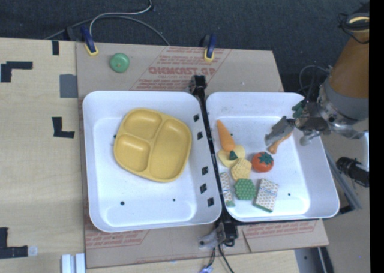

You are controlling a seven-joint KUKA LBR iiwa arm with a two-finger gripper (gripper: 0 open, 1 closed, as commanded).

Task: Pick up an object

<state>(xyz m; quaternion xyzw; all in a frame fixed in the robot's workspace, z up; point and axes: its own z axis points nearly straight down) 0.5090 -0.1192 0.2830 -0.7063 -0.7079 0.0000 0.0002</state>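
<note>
Worktop (36,164) bearing a cardboard sheet (174,68) (clamped at the rear edge), two white bins (99,206) and a green ball (119,62).

This is a robotics lab. A cardboard sheet (180,68) is held to the wooden surface (33,164) by clamps (209,48) at twelve o'clock, black tape marks (18,69) sit at nine o'clock, and a loose cable (129,14) runs across dark carpet (240,2).

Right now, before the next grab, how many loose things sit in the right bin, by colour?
Orange: 2, a carrot and a piece under the gripper
Red: 1, a tomato
Yellow: 2, pieces
Green: 1, a block
Speckled: 2, packets
Total: 8
</note>
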